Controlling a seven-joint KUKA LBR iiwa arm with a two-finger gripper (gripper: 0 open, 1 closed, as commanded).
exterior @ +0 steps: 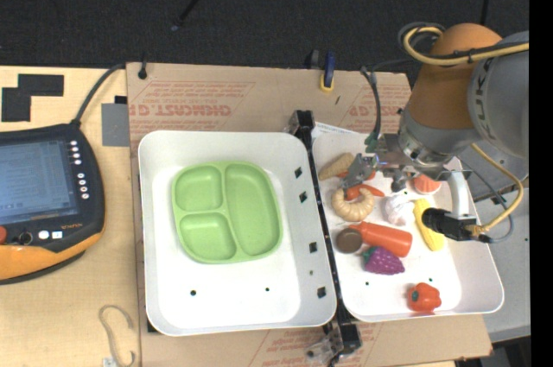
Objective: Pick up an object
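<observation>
Toy doughnut [353, 203] — jaws [358, 180] just above

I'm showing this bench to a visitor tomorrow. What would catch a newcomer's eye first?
Probably the bright green divided plate, lying alone in the left white bin. Next, the cluster of toy food in the right bin: a carrot, purple grapes, a red pepper and a ring-shaped donut. Above them hangs the grey arm with its orange band, its claw low over the donut.

Arm [471, 98] hides right bin's [471, 300] far corner (hand's [376, 171] grip unclear); pendant [39, 201] cut off left.
</observation>
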